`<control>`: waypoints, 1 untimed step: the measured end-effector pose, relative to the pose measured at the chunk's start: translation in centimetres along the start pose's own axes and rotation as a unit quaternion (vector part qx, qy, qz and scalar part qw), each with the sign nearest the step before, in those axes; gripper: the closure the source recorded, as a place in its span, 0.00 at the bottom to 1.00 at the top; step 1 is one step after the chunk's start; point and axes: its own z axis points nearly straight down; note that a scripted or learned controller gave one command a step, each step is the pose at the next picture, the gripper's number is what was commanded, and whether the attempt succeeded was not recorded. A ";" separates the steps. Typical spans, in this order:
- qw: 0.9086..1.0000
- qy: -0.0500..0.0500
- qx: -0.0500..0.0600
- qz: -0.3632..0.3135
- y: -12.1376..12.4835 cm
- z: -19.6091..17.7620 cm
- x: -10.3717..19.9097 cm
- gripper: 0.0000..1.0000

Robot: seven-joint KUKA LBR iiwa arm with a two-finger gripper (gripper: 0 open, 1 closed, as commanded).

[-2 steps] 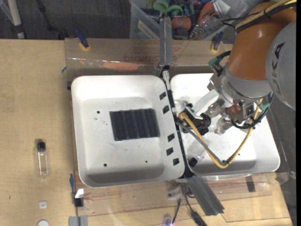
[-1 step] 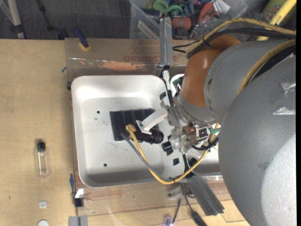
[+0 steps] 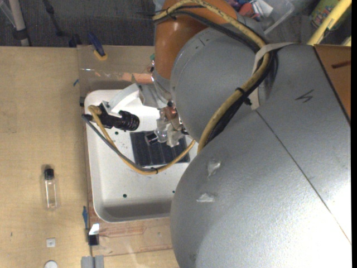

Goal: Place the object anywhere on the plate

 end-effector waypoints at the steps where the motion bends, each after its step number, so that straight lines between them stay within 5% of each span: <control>1: 1.000 -0.003 0.001 -0.031 -2.7 15.5 -7.6 1.00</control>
